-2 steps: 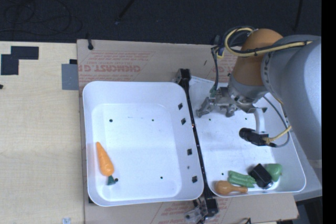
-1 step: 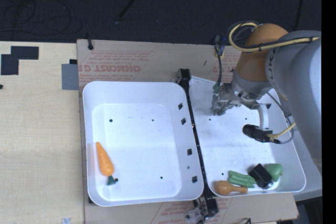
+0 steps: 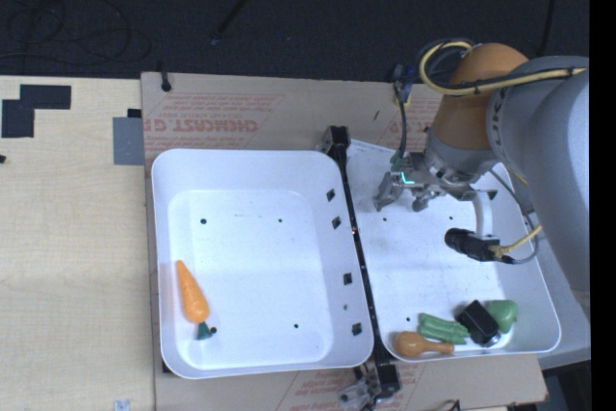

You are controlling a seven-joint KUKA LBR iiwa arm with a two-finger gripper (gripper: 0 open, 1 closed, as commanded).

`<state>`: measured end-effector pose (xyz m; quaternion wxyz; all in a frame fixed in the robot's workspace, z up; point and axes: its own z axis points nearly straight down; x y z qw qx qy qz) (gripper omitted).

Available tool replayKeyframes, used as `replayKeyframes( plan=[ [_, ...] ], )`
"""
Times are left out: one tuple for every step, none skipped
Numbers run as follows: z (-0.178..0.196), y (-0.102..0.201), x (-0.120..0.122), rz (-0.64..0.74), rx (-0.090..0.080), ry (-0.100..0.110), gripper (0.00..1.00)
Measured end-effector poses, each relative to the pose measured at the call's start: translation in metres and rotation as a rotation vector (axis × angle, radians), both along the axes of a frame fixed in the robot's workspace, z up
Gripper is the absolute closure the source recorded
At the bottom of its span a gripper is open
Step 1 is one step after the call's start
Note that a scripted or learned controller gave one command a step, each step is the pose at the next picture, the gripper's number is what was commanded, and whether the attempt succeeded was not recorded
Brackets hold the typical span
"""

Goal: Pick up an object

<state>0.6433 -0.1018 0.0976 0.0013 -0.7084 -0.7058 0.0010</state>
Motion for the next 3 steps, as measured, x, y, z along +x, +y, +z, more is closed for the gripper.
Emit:
replayKeyframes(
  plan=[
    [0.010, -0.002, 0.000, -0.003, 0.000, 0.000, 1.00],
    [0.010, -0.002, 0.000, -0.004, 0.000, 0.001, 0.00],
    [0.020, -0.003, -0.001, -0.007, 0.000, 0.001, 1.00]
  ],
)
